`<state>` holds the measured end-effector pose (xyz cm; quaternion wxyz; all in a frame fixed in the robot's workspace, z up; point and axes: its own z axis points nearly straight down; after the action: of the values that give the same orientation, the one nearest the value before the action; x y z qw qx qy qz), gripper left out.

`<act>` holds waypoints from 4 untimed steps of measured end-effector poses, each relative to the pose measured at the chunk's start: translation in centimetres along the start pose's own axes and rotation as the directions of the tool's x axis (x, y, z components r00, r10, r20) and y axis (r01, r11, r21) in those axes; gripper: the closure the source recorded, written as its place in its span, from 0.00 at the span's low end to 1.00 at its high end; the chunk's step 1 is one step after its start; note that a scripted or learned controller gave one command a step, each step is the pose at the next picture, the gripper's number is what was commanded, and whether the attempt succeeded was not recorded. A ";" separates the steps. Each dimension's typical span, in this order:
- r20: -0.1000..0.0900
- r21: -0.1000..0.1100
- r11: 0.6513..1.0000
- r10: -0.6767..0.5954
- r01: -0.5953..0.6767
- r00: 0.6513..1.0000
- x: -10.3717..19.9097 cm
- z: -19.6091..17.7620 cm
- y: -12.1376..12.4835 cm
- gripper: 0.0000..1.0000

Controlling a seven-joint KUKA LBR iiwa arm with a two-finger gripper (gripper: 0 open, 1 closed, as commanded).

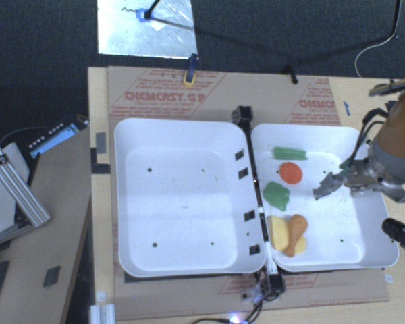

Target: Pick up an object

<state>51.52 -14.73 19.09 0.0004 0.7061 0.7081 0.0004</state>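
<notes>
Gripper hovers over the right bin; finger state cannot be told. The orange ball lies near, toward its ten o'clock; the green block lies at nine o'clock.

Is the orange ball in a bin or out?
In: the orange ball lies in the right bin, beside the green block.
</notes>
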 end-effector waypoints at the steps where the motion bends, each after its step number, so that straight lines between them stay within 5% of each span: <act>1: -0.001 0.000 1.000 -0.007 0.007 1.000 3.5 11.2 9.0 0.00; 2: 0.000 -0.003 1.000 -0.002 0.002 1.000 3.2 9.5 8.9 1.00; 3: -0.001 -0.004 1.000 -0.005 0.005 1.000 5.8 8.1 12.0 1.00; 4: 0.001 -0.015 1.000 -0.004 0.004 1.000 6.9 -7.2 11.3 1.00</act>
<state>62.76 -7.76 26.32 0.0061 0.7047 0.7095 0.0054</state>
